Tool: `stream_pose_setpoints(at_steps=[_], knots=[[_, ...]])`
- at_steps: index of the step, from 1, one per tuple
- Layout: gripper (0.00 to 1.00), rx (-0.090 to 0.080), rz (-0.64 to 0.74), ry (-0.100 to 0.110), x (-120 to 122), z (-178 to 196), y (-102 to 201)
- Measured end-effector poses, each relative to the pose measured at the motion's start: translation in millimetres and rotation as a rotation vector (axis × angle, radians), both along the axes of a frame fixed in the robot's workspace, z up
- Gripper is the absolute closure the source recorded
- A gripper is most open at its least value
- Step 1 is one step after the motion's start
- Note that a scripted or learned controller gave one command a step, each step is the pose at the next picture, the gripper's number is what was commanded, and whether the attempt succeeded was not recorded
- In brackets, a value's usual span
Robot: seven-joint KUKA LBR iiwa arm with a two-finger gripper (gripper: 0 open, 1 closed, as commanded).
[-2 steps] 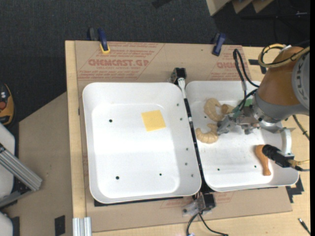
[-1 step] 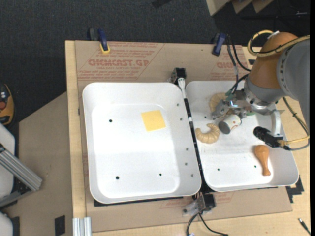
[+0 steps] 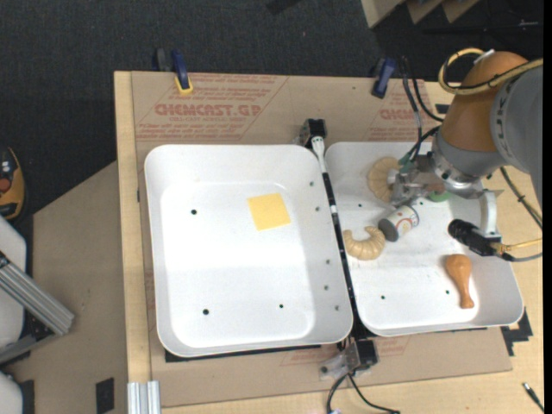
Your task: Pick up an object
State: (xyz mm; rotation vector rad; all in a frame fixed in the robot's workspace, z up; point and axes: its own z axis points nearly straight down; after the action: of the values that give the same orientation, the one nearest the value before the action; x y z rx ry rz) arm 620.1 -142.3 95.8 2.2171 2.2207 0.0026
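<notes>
White bins on our surface; hand (image 3: 405,198), grip unreadable, hovers over small can (image 3: 400,223): rigid, slick, grab its sides.

yellow square slice (image 3: 269,211): flat, left bin, just 12 o'clock of centre | croissant (image 3: 365,245): tan, curved, right bin, 9 o'clock edge | small can (image 3: 399,223): on its side, touching croissant's 2 o'clock end | drumstick (image 3: 461,277): orange-brown, 4 o'clock area | round flat bread (image 3: 381,178): 11 o'clock, partly hidden
</notes>
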Motion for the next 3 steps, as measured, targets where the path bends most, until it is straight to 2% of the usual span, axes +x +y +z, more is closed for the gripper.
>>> stream_pose_setpoints(at_steps=[1, 2, 3], knots=[[1.0, 0.0, 0.004, -0.007, 38, 87, 40], [1.0, 0.003, 0.008, -0.012, 49, 195, 116], [1.0, 0.007, 0.012, 0.007, 7, 192, 239]])
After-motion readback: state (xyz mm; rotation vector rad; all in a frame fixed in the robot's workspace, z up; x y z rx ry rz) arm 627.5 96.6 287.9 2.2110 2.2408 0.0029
